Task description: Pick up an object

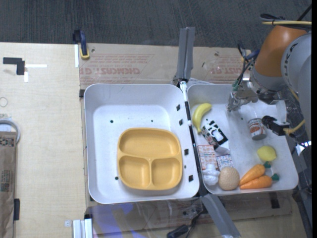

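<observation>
We see the arm [290,53] reaching in from the right, its gripper [237,102] hanging over the upper part of the right bin [293,180], above bare white floor; we cannot tell from this slanted look how wide the jaws stand, and nothing shows between them, so we judge nothing has been picked yet. The candidates all lie in that bin: a banana [200,115] near the upper left wall, a black-and-white packet [214,132] just below it, a small can [256,129] lying to the right of the gripper, a lemon [266,153] lower right, two carrots [256,177] side by side along the bottom, a round tan piece [229,178] beside them, and a printed card [206,157] with a pale clump below it. The left bin [91,148] carries only a yellow divided tray [150,158]. To do this step well, we would choose something standing apart from its neighbours: the can or the banana looks nearest and has free floor around it. We would centre over the chosen piece, turn the wrist so the jaws close across its narrow width, come straight down, and keep clear of the bin wall; the can may roll if nudged off-centre.
</observation>
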You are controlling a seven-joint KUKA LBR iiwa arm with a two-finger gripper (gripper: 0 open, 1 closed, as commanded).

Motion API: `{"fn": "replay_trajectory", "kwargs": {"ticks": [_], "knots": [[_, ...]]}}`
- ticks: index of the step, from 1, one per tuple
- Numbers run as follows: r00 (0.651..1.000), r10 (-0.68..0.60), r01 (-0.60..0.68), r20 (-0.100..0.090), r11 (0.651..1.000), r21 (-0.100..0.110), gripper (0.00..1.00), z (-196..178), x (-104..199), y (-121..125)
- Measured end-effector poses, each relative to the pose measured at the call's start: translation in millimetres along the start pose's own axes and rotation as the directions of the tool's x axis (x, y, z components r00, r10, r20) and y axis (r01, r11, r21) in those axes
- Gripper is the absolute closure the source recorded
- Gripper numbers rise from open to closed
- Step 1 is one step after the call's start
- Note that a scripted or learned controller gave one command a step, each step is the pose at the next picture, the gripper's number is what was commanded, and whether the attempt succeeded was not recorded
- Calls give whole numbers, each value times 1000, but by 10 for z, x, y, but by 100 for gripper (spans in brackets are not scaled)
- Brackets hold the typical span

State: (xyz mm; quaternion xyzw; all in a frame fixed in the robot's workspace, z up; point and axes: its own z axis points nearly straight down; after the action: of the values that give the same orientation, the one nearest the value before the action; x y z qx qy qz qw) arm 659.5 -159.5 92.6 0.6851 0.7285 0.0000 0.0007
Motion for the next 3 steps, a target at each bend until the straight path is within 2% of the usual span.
{"fn": "replay_trajectory", "kwargs": {"ticks": [1,2,3], "knots": [[985,-174,174,0,985,1,100,-987,820,49],[970,-243,243,-1,970,1,100,8,415,-123],[941,-337,337,0,941,0,100,-990,1098,69]]}}
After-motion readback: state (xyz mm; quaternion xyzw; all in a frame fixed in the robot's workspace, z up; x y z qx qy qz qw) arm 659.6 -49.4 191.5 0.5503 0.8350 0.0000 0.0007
